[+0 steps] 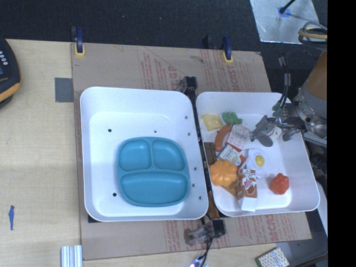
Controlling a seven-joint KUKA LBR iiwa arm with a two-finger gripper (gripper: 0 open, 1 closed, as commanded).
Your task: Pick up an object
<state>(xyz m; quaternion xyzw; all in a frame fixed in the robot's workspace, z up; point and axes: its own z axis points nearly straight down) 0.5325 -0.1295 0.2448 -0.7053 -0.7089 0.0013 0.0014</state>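
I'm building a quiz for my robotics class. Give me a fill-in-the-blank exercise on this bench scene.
1. The blue divided plate lies in the ____ bin.
2. The plate has ____ compartments.
3. The hand hovers over the ____ bin.
4. The orange toy lies in the same bin as a ____ pepper-like toy.

Missing words: left; three; right; red

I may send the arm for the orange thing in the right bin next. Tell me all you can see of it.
The orange object is a rounded, lumpy, matte piece, plastic by the look of it, perhaps toy food. It lies low in the right bin at its left wall, whole and unheld. A printed packet overlaps its upper edge and another packet touches its right side. The gripper is apart from it, farther up and right.
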